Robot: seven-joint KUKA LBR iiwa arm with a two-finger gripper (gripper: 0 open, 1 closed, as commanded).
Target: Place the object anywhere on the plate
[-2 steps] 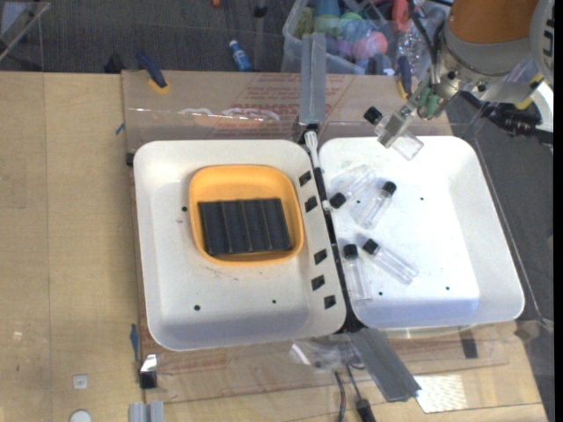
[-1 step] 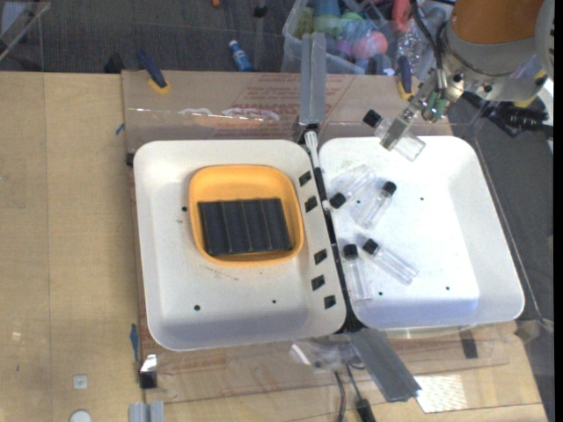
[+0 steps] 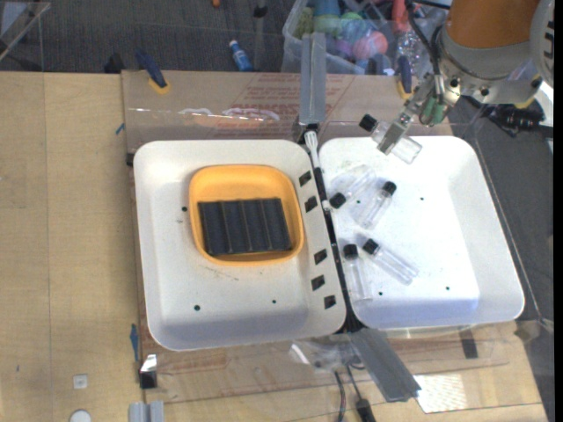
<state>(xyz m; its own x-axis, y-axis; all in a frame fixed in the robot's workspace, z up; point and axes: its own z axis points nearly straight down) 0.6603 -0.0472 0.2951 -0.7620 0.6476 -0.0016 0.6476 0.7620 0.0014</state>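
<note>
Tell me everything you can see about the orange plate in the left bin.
The plate is orange-yellow, roughly square with rounded corners and a raised rim, and looks like plastic. It lies flat near the middle of the left bin, resting on the bin's white floor. On it lies a dark grey ribbed block, a rectangle with about five ridges, which covers most of the plate's lower part. The tool is far from it, over the right bin.
</note>
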